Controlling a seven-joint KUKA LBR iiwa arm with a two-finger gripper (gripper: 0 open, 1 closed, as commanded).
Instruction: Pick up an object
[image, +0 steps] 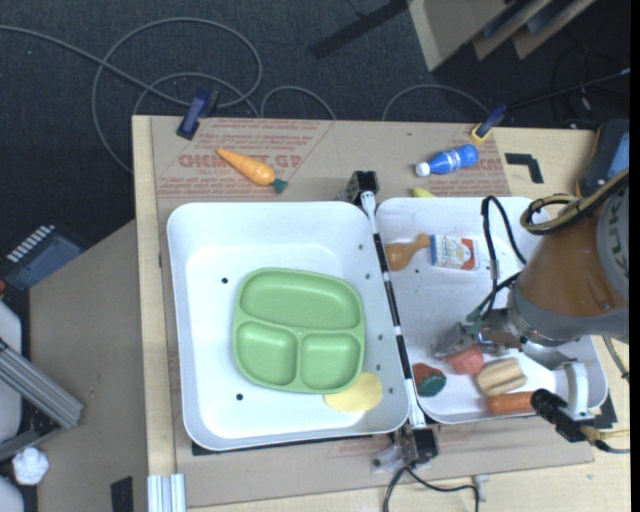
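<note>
My gripper hangs low in the right bin, at the end of the grey arm with its orange band. Directly under and in front of it lies a small red piece. A tan bread roll rests just to the right of that, with an orange sausage along the bin's front wall. A red and green strawberry-like piece sits at the front left. Toward the back of the bin lies a brown bottle with a white label.
The left bin holds a green divided plate and a yellow piece at its front right. On the bench behind the bins lie a carrot and a blue and white bottle. Cables trail along the arm.
</note>
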